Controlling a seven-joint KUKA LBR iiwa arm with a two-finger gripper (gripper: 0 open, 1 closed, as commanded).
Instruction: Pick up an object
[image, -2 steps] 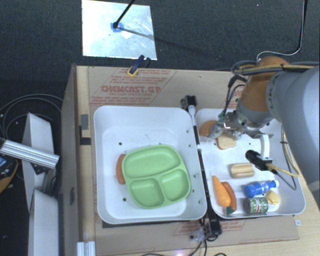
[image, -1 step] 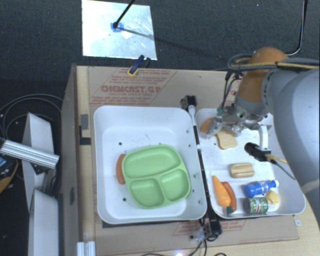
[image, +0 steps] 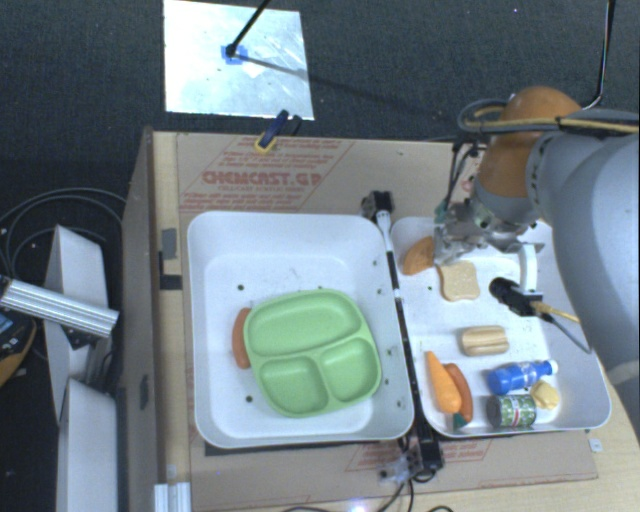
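Toast slice (image: 460, 281) looked the likely target, lying flat on the floor of the right-hand bin (image: 430, 320), towards its far end, and the gripper (image: 460, 240) hung low just over the toast's far edge! Whether the jaws were open or closed could not be told from that slant, and nothing was visibly between them. Just beside the toast, on the divider side, sat a brown pastry-like piece (image: 418, 256), close enough to get bumped. By its look the toast was a light, stiff toy food, thin and flat on the bin floor. A pinch across its two side edges seemed the best hold, since the flat face offers nothing to close on and a smooth piece could skid away. Nearer the camera waited a bread roll (image: 483, 341), a carrot (image: 440, 380), a blue bottle (image: 520, 377) and a green can (image: 512, 411). Over in the left-hand bin (image: 260, 250) lay a green divided plate (image: 312, 352) with a sausage (image: 240, 338) tucked against its edge.
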